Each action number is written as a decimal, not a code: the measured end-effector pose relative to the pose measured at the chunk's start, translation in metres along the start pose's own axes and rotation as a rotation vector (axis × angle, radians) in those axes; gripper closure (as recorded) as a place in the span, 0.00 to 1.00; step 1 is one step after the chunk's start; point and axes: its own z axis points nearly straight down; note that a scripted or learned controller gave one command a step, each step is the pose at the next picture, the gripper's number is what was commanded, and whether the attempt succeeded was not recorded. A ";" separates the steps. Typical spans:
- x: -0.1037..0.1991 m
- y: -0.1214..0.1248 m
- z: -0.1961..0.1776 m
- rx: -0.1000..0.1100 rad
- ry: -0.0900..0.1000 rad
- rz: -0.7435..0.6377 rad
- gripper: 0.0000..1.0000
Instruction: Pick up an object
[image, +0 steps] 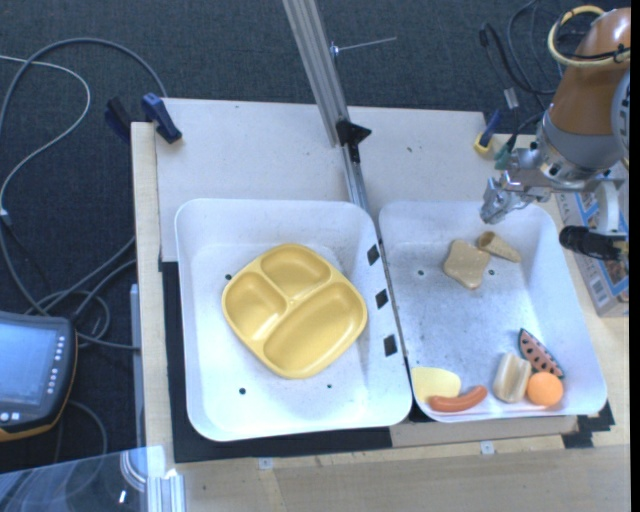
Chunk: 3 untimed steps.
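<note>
The left bin (200, 400) carries a yellow divided plate (294, 309), untouched. In the right bin (420, 320) a tan bread piece (466, 265) lies near the far edge, other toy foods (490, 385) along the near edge. The end effector (497, 205) hovers just above the bread; whether clenched or released I cannot tell. Nothing looks lifted, so the pick is not yet done.

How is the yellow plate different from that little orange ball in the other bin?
The yellow plate is wide, flat and split into three compartments; the orange ball is small and round. The plate lies alone in the middle of the left bin; the ball sits crowded among other pieces in the near corner of the right bin. Both rest untouched.
</note>
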 end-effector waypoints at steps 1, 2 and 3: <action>0.000 0.002 -0.046 0.001 0.000 0.001 1.00; 0.053 -0.012 -0.033 0.012 0.004 -0.003 1.00; 0.111 -0.015 -0.031 0.012 0.005 -0.004 1.00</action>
